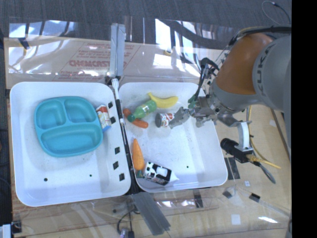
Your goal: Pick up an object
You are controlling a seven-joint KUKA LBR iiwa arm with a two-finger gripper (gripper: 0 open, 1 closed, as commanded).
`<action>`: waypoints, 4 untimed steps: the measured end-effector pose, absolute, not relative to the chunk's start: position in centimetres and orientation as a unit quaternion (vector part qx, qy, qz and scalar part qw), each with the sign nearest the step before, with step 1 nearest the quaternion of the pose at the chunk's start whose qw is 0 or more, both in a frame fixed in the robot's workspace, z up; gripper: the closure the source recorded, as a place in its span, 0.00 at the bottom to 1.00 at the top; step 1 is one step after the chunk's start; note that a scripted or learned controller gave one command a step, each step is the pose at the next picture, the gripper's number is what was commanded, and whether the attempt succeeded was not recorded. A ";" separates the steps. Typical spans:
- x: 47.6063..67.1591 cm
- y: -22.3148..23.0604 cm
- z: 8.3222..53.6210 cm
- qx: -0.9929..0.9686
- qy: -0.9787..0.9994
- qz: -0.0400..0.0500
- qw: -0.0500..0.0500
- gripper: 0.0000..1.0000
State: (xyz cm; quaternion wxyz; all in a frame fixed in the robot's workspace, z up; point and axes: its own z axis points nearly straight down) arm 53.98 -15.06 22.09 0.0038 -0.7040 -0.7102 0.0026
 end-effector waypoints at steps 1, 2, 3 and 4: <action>60.5 -14.8 16.7 -0.721 -0.693 0.003 0.003 0.00; 63.7 -13.8 10.0 -0.733 -0.680 0.002 0.003 0.00; 63.7 -13.7 10.6 -0.731 -0.682 0.004 0.005 1.00; 63.7 -13.7 10.6 -0.731 -0.682 0.004 0.006 0.00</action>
